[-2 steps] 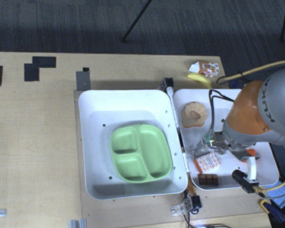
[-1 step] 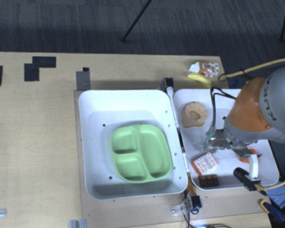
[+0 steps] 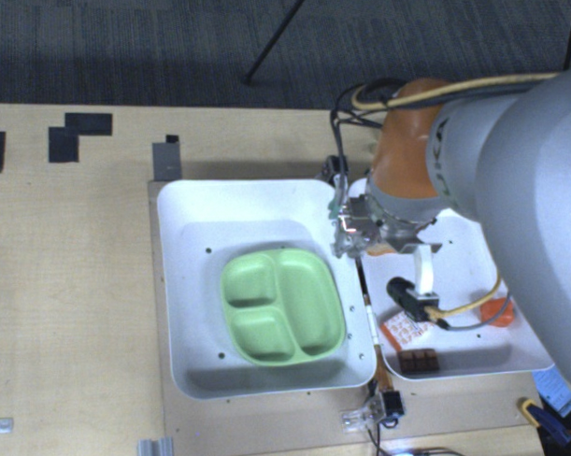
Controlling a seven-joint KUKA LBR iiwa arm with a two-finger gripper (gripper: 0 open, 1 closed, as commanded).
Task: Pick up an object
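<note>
Dark carpet [image 3: 120, 41] is seen behind a pale wooden bench [image 3: 73, 305], on which two shallow white bins are set side by side. Much of the right side is taken up by the grey arm [image 3: 508, 187], whose orange-banded wrist is hung over the divide between the bins. The left bin [image 3: 175, 273] is occupied by a green tray [image 3: 281, 305] with three compartments, lying flat. In the right bin [image 3: 477, 361], a red and white packet [image 3: 404, 330] is noted near the front wall, with a brown block [image 3: 419, 362] just beside it and an orange thing [image 3: 499, 310] partly cut off by the arm. The gripper [image 3: 370, 231] is placed low over the right bin's left edge; whether it is apart or together cannot be told, since it is masked by the wrist. Nothing is seen to be lifted, so the pick is judged not yet made. The rear of the right bin is hidden.
</note>
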